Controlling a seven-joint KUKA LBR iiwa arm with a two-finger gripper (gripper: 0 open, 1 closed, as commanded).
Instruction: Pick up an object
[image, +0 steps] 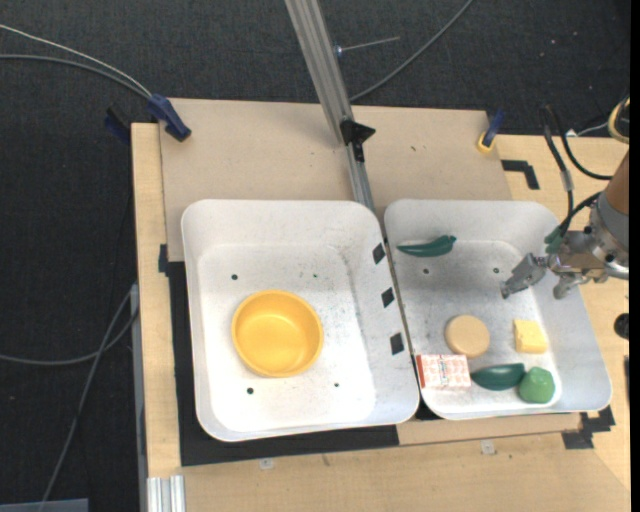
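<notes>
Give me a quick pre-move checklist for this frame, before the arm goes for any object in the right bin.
1. Gripper is above the right bin: ok, it is over the bin's upper right part.
2. Nothing between the fingers: ok, they stand apart with no object in the gap.
3. A target is close and free-standing: ok, the yellow block lies below the gripper, apart from its neighbours.
4. Tan round piece is unobstructed: ok, though the red and white packet lies close.
5. Green ball is free-standing: not ok, it touches the dark green piece.
6. Gripper's height over the bin floor: cannot tell.
</notes>
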